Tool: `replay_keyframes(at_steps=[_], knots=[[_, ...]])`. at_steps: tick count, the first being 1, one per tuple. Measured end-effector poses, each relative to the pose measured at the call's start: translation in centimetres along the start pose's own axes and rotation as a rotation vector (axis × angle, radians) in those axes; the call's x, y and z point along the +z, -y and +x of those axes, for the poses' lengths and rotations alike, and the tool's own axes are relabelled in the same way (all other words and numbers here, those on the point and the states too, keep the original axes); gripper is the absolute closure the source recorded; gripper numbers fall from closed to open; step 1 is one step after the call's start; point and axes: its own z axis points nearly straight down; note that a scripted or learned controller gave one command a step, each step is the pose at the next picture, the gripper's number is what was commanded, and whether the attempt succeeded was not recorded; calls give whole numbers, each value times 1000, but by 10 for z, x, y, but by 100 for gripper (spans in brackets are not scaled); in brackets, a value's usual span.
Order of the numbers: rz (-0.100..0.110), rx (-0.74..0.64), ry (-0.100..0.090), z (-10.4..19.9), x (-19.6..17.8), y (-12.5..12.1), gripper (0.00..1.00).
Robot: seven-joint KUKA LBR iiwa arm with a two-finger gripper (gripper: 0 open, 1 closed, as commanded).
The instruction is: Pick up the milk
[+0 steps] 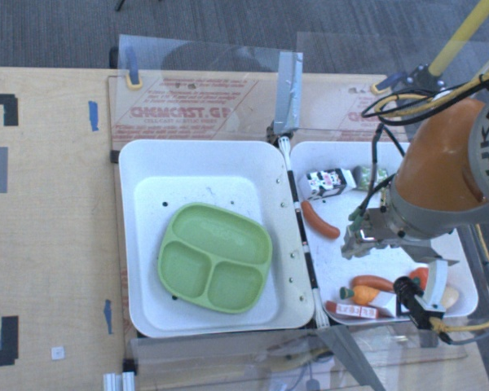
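The milk (327,182) is a small carton with black and white cow patches. It lies on its side near the back left of the right bin (342,155). My gripper (355,241) hangs over the middle of that bin, below and to the right of the carton and apart from it. Nothing is seen held in it. The orange band of the arm (440,165) covers the bin's right part.
A red sausage (320,219) lies between the milk and the gripper. A green item (369,174) sits right of the milk. A carrot (365,288) and a red-and-white packet (352,309) lie at the front. The left bin (138,218) holds a green divided plate (214,257).
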Motion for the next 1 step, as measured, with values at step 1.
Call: replay_keyframes(at_steps=[1], knots=[[-3,-173,1,68,-7,-2,100]])
